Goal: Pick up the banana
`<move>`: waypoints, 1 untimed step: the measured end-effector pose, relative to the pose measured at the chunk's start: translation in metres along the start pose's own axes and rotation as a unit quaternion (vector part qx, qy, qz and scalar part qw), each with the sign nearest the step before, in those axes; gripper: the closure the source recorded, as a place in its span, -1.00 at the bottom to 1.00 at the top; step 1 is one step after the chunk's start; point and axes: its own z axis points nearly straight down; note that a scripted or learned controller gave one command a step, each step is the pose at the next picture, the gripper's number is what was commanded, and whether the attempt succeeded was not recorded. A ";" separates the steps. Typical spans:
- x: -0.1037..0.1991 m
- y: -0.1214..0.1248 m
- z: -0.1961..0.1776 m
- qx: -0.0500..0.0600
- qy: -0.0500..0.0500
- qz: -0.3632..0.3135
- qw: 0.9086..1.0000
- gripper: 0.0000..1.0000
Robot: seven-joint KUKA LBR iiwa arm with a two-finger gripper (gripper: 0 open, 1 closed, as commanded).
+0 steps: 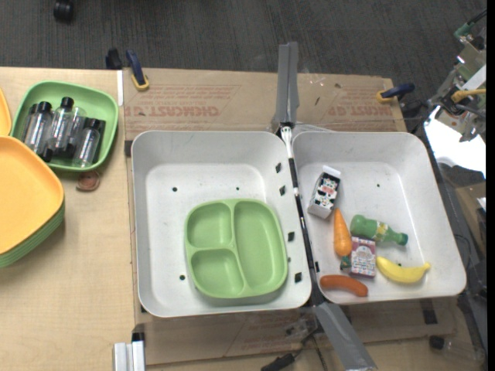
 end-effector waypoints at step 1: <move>-0.109 -0.047 -0.073 0.001 0.000 -0.023 1.000 1.00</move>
